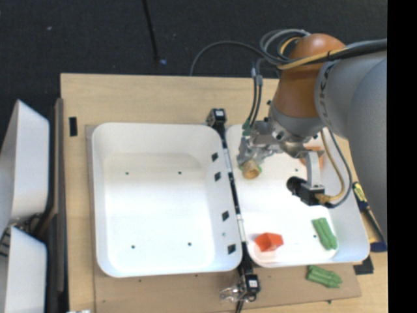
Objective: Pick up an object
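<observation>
Camera view — hand [248, 160] over tan object [251, 169], touching; grip state unclear.

The bench [156, 98] is a light wooden board on a dark floor [98, 25]. Two white bins rest directly on it, side by side and touching: the left bin [156, 201] and the right bin [293, 230]. A green piece [324, 277] lies on the bench, just outside the right bin's near rim.

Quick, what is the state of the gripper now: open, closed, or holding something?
Gripper: low in the right bin, at a small tan object; open or closed cannot be told.
</observation>
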